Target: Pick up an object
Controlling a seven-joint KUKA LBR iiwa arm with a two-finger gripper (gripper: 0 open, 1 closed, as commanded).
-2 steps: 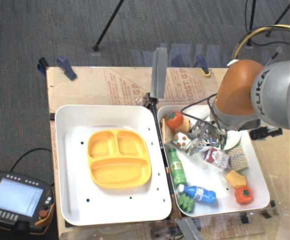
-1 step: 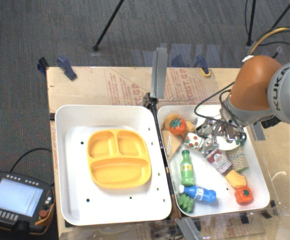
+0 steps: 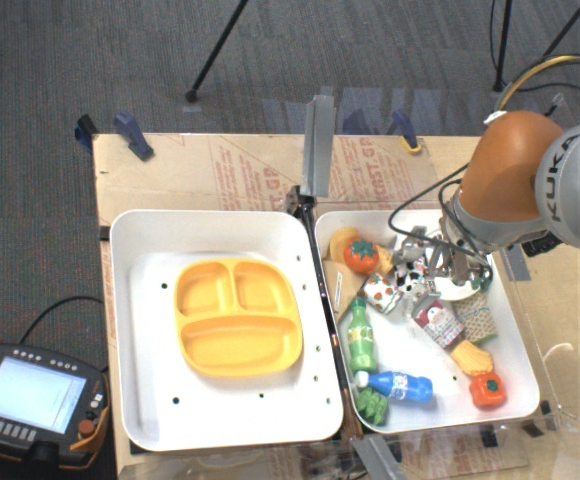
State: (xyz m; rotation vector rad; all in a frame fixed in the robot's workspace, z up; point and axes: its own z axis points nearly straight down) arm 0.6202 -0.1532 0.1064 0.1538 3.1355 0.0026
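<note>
Two white bins side by side: the left bin has a yellow divided tray, and the right bin is cluttered. Gripper sits low among toys, can't tell its state. Green bottle lies near the bin's left wall, cap pointing away, with a blue bottle just below it.

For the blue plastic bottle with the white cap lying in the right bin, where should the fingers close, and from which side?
Probably across the middle of the blue plastic bottle, coming straight down from above. It lies flat on its side, long axis roughly left to right in the camera view, so the fingers should straddle its narrow width. Green items crowd its capped end, so the far end looks freer.
</note>
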